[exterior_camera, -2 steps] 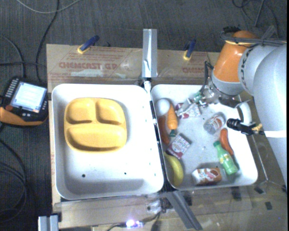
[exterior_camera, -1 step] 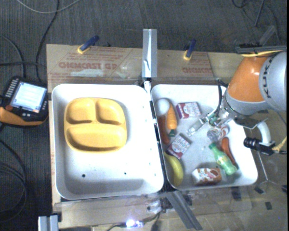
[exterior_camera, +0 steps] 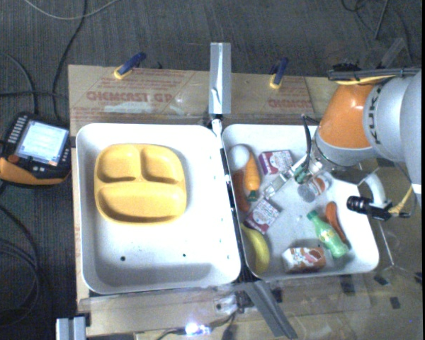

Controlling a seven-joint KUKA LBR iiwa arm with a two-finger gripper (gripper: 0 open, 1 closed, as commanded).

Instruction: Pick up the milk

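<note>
White bins: 2 side by side on the bench (exterior_camera: 81, 83).
Left bin (exterior_camera: 113, 261): 1 yellow divided tray (exterior_camera: 142, 183).
Right bin (exterior_camera: 361, 257): carrot (exterior_camera: 251, 176), banana (exterior_camera: 257, 248), green bottle (exterior_camera: 329, 236).
Milk: the small maroon-and-white carton (exterior_camera: 276, 162) near the far wall, I think.
My gripper (exterior_camera: 306, 176): low over the right bin, just beside the carton; can't tell how it's set.
</note>
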